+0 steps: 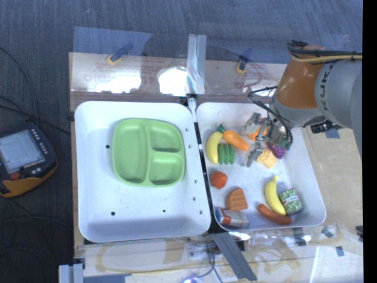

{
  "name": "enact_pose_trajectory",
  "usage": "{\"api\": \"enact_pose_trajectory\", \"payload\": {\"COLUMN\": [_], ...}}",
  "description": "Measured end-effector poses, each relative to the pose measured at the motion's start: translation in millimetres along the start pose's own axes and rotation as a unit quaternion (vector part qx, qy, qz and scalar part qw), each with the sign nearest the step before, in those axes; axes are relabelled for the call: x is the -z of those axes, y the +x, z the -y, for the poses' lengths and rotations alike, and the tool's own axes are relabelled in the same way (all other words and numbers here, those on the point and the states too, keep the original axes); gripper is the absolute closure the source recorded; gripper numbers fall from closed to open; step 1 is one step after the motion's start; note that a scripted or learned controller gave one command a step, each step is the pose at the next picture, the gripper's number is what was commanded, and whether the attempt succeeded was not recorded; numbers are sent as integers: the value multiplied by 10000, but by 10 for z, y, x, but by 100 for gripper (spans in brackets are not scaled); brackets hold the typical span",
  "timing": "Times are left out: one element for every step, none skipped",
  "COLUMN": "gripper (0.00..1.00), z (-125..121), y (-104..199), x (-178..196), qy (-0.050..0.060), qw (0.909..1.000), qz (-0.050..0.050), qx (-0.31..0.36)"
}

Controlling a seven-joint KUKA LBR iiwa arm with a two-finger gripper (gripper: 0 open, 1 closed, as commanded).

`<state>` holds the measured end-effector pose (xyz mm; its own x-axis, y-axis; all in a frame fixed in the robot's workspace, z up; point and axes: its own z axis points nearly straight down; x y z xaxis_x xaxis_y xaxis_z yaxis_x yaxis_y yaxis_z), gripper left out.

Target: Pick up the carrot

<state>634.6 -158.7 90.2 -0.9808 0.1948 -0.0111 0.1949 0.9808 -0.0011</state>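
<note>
The carrot (235, 139) is orange with a green top and lies tilted in the upper part of the right bin (312, 181), its leafy end toward the bin divider. My gripper (255, 139) hangs just right of the carrot's thin end, low over the bin. Its two grey fingers (253, 122) are spread apart, one toward the bin's far side and one toward the near side, and they look open. The carrot's tip points into the gap but is not clamped. A small orange patch shows between the fingers; I cannot identify it.
Close around the carrot are a yellow fruit (214, 145), a green vegetable (226, 153), a yellow block (267, 158) and a purple piece (278, 152). Nearer the front lie a tomato (218, 179), a waffle (237, 199), a banana (271, 194), a green can (290, 200) and a sausage (274, 215). The left bin holds a green divided plate (148, 151).
</note>
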Motion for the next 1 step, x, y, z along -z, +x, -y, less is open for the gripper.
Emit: {"api": "enact_pose_trajectory", "payload": {"gripper": [100], "z": [-11], "y": [-27], "x": [127], "qy": [18], "qw": [10000], "qz": [53], "qx": [14]}}
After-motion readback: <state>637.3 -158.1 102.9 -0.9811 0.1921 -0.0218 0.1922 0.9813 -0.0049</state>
